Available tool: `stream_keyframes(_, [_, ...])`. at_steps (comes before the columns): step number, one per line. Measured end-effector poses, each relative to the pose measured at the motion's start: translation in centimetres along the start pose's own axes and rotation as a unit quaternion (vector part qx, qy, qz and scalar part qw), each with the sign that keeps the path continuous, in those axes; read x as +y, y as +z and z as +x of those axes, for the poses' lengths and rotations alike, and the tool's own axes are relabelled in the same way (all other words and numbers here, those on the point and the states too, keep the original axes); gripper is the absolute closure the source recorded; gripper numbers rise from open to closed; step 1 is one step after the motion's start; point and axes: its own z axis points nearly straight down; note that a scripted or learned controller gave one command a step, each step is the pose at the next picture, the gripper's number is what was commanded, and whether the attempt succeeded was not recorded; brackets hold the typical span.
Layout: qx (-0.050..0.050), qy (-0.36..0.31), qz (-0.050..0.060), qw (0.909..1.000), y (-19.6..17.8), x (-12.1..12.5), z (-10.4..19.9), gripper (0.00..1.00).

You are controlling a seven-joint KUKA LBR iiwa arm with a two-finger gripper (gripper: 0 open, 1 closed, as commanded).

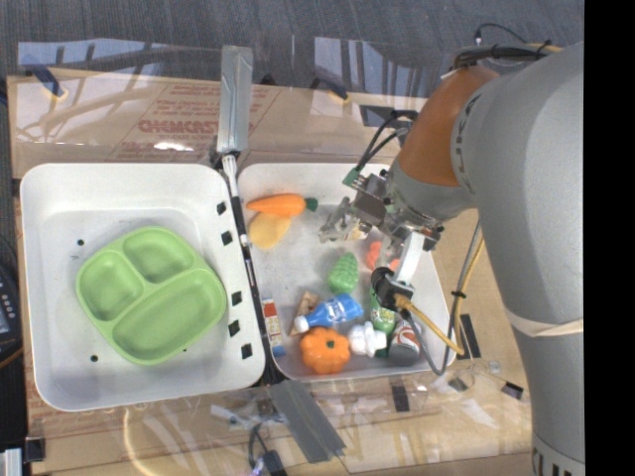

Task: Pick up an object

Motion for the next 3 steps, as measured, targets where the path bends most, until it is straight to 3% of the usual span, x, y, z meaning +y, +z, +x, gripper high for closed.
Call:
stream_keyframes(1, [0.000,0.067,0.000,0.9977,4.3,2.3,-6.7,0.00])
stream_keyframes(2, [0.002,0.152,-0.003,0.9884,9.5,7.7,3.6,0.00])
stream_keyframes(3, [0.003,0.330,-0.004,0.9440,-5.0,8.7,-1.0,0.00])
